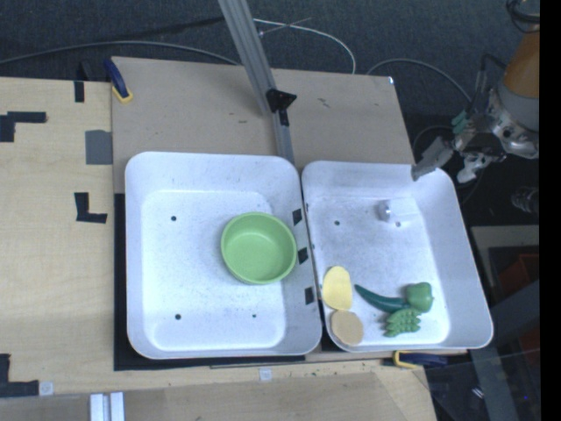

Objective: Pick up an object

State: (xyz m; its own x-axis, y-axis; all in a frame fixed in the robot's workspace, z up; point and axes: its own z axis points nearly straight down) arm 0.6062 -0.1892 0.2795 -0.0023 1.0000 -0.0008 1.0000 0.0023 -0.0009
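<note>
In the left bin (158,235) a light green bowl (258,247) stands upright. The right bin (438,235) holds a yellow piece (337,288), a tan round piece (347,327), a dark green chili (379,298), a green pepper (420,296), a bumpy green vegetable (402,323) and a small grey object (383,209). My gripper (447,166) hangs above the right bin's far right corner, well away from all of these. Its fingers (428,162) stand open with nothing between them.
A slanted grey metal pole (254,60) with a black clamp (280,101) crosses behind the bins. Cables (316,38) lie on the dark floor at the back. A brown board (219,112) lies under the bins, and a pale wooden bench (44,235) is to the left.
</note>
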